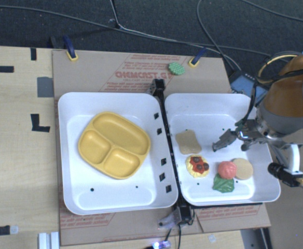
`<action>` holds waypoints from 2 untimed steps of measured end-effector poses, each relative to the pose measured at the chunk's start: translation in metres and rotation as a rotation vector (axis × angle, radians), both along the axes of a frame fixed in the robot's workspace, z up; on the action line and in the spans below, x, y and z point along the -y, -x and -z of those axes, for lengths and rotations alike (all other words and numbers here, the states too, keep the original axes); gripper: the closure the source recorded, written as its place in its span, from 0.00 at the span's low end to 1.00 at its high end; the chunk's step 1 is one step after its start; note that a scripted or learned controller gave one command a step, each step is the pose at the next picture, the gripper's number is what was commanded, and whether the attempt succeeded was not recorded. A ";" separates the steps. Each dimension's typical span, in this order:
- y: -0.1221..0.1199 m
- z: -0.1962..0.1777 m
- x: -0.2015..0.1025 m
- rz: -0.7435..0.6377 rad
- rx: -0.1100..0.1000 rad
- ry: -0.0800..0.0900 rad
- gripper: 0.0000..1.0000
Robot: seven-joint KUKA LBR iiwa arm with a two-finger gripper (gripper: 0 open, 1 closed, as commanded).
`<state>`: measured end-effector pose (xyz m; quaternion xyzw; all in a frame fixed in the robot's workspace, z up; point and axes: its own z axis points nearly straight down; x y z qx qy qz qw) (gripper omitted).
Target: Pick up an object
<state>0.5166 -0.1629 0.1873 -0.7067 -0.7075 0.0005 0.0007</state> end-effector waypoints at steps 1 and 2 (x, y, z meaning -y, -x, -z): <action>-0.007 0.054 -0.008 -0.001 -0.004 -0.001 0.00; -0.010 0.101 -0.007 0.003 0.010 0.003 0.00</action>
